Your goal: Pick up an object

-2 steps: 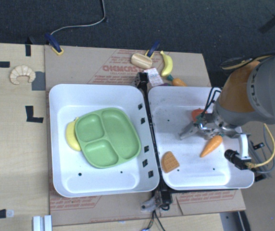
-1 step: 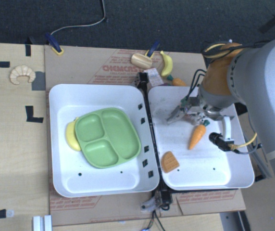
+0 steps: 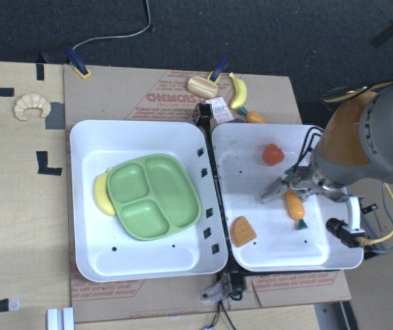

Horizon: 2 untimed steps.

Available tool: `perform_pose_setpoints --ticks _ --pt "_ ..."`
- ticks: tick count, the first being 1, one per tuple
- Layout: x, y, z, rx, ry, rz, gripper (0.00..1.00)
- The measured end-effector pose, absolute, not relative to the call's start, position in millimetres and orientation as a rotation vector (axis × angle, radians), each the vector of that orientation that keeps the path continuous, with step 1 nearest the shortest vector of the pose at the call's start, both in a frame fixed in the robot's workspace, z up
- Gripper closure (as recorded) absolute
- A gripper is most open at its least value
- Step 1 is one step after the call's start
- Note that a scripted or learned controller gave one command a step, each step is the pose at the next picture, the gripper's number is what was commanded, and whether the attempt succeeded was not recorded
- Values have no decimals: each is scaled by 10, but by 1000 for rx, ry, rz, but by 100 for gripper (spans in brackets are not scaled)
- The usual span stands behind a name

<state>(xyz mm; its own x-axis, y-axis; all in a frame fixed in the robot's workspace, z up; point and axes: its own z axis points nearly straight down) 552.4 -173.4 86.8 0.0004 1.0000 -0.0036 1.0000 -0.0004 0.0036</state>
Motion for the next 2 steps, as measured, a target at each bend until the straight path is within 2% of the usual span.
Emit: perform_pose_setpoints --ticks 1,2 --pt "6371 -1264 852 2226 2228 -6 0" --pt "5825 -1678 868 2219 2218 1 0"
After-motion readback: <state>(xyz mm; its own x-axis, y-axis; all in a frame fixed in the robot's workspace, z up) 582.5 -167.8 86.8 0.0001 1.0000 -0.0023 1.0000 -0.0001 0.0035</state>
